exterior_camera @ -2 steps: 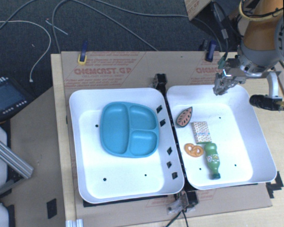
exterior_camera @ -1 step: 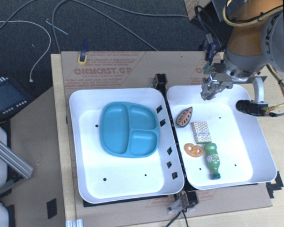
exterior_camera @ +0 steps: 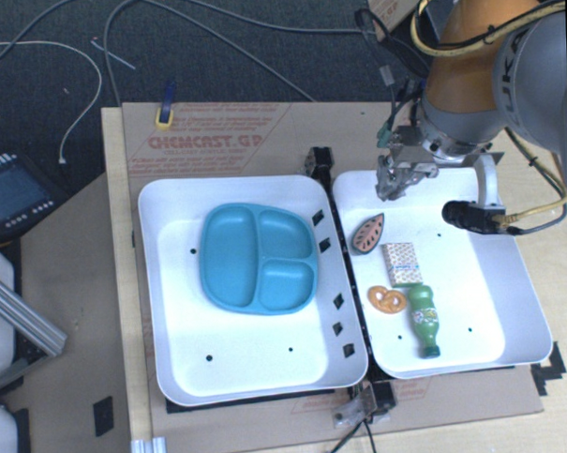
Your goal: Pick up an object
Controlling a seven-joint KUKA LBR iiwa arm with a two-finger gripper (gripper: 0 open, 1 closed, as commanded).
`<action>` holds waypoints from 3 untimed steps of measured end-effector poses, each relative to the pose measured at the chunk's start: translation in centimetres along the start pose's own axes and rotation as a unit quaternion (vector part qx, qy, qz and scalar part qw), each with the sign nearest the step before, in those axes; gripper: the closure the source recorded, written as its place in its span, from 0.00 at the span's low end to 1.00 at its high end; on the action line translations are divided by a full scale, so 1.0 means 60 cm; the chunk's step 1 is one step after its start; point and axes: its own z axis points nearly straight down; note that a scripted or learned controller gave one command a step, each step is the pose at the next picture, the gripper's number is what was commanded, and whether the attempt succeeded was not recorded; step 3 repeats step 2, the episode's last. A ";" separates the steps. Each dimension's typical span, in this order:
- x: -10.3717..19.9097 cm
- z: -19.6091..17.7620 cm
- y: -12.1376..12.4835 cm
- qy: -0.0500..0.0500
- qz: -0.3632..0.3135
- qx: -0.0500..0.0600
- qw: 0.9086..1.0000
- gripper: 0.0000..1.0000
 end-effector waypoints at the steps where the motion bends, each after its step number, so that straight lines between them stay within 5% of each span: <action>1: 0.091 0.015 -0.025 0.000 0.000 0.001 1.000 1.00; 2: 0.188 -0.008 -0.038 0.000 -0.001 -0.002 1.000 1.00; 3: 0.188 -0.008 -0.038 0.000 -0.001 -0.002 1.000 1.00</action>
